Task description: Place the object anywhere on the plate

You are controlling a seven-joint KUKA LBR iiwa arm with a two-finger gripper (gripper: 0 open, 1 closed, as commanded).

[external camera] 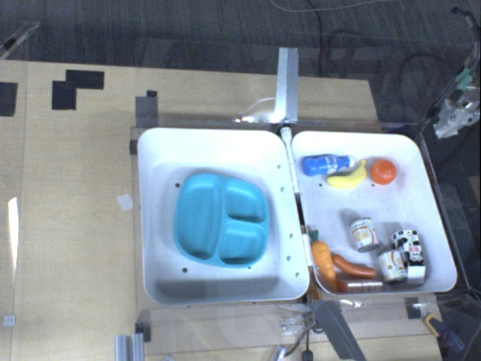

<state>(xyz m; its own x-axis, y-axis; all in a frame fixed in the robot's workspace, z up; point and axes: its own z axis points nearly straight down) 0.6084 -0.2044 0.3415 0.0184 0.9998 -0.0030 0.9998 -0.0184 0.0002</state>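
My gripper (457, 117) sits blurred beyond the right bin (409, 201), so I cannot tell its opening or load, and the carrot (323, 257) and cans (364, 234), well apart from the plate (222, 216), lie crowded enough that I might grab two or none.

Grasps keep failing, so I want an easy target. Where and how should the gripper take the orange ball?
Take the orange ball across its middle, straight down from above. It is round, so any finger angle works, but the banana lies close on its left; probably align the fingers away from it.
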